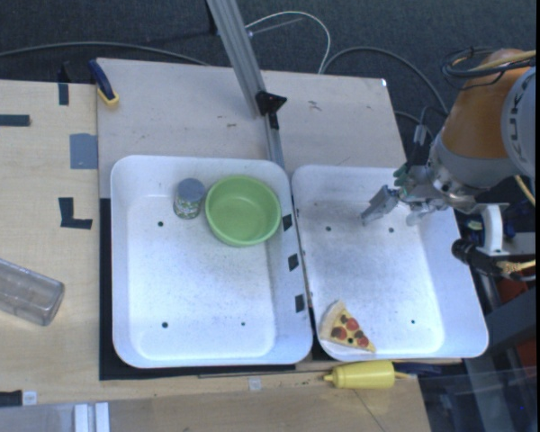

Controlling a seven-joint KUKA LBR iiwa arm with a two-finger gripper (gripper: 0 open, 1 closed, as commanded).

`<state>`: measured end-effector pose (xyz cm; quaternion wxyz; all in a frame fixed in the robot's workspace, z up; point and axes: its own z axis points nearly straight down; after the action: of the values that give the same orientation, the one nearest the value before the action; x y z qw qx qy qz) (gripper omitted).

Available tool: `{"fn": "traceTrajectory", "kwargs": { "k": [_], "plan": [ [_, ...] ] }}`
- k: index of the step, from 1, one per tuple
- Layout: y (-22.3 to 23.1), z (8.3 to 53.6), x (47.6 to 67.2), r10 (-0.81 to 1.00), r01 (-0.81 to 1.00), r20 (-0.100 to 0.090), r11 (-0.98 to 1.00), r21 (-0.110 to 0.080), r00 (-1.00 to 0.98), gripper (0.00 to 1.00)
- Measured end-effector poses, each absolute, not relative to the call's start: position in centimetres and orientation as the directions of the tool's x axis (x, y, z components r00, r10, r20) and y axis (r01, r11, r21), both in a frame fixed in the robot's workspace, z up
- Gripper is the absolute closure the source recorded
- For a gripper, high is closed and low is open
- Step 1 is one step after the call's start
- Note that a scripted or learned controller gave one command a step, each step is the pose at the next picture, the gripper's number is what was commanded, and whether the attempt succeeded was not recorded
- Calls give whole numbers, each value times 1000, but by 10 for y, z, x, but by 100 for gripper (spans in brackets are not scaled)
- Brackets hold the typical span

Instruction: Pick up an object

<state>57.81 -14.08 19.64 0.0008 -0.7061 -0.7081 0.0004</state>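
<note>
My gripper hangs over the back part of the right bin, with its fingers spread open and nothing between them. A toy pizza slice lies in the front left corner of that bin, well in front of the gripper. In the left bin a green bowl stands at the back right. A small grey-lidded jar is just to the left of the bowl, touching or nearly touching it.
A yellow bottle lies on the bench just outside the right bin's front edge. A clear plastic cup lies far left. A slanted metal pole rises behind the bins. A blue and yellow clamp sits at the bench's back left.
</note>
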Motion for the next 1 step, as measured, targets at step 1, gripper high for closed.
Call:
{"fn": "traceTrajectory", "kwargs": {
  "k": [1],
  "plan": [
    [-141, 196, 578, 1000, 1000, 0, 3, -1, -3, 0]
  ]
}}
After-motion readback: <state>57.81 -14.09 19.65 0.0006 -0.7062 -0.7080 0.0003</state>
